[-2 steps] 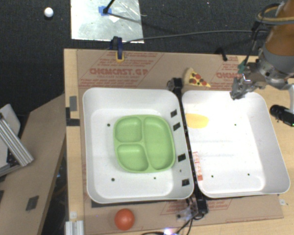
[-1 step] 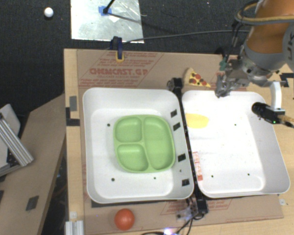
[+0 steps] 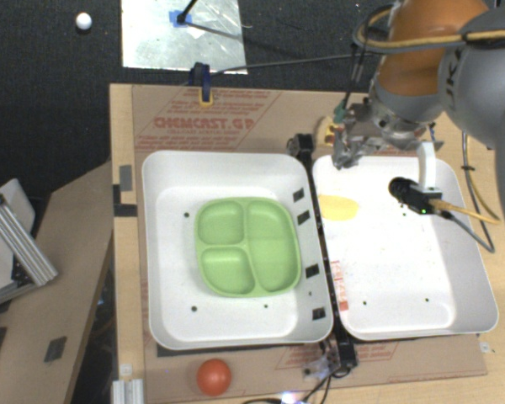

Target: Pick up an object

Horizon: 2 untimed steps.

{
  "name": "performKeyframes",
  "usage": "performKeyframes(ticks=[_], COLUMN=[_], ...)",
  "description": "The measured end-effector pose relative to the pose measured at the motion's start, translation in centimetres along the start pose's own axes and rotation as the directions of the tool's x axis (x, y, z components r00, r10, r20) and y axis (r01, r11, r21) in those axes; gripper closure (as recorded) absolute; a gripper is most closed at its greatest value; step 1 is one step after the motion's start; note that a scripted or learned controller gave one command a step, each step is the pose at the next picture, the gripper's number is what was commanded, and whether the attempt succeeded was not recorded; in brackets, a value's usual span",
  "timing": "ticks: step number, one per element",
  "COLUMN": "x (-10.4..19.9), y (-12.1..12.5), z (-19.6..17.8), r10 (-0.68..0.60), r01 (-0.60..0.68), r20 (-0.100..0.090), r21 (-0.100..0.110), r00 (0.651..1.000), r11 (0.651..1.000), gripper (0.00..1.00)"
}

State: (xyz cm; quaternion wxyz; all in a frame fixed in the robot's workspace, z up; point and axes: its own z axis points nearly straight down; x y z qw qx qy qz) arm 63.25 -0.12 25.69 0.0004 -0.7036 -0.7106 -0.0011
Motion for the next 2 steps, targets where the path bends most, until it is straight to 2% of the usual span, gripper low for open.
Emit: performKeyframes(ticks=[1, 2], x=[5.1, 10.9], y=[0.1, 0.2], z=[-0.3, 1.6], r10=[0.001, 0.0], r01=[-0.001, 0.0], r20=[0.001, 0.0], r21=[-0.002, 0.001], r00=[1.0, 1.0], r11=[1.0, 1.0], gripper=[1.0, 1.0])
